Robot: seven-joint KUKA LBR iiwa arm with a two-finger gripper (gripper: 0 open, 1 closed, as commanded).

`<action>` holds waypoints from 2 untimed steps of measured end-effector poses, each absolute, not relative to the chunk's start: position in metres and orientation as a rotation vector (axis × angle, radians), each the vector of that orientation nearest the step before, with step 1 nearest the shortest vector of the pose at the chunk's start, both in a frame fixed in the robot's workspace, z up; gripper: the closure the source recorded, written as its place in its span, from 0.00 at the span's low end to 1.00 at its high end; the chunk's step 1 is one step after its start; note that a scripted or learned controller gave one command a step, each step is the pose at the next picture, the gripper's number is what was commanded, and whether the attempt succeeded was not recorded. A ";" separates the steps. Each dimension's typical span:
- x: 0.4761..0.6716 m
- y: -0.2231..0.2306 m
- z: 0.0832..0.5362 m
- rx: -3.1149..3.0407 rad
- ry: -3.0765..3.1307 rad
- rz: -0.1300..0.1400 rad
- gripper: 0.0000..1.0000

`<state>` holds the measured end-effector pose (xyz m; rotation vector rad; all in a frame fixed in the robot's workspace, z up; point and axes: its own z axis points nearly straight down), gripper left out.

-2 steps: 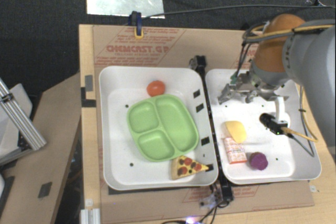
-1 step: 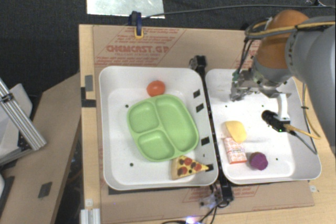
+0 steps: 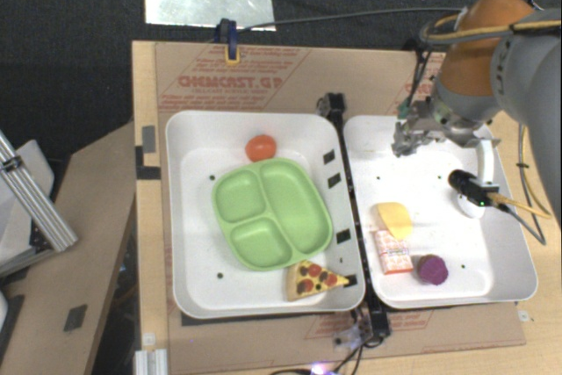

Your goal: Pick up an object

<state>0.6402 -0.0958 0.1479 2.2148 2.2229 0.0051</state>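
My gripper (image 3: 406, 145) hangs over the back of the right bin (image 3: 507, 272), with nothing seen between its fingers. In front of it in that bin lie a yellow block (image 3: 393, 218), a pink and white packet (image 3: 392, 250) and a purple ball (image 3: 431, 269). The left bin (image 3: 189, 215) holds a green divided plate (image 3: 270, 211), an orange-red ball (image 3: 260, 147) behind the plate and a pizza slice (image 3: 314, 279) at the front.
The arm (image 3: 492, 57) comes in from the right above the right bin's back corner. A black divider rail (image 3: 344, 189) runs between the two bins. Cardboard (image 3: 237, 79) lies behind the bins.
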 end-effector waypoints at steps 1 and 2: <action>0.643 -0.099 0.212 2.214 2.222 0.006 1.00; 0.644 -0.099 0.267 2.212 2.222 0.008 1.00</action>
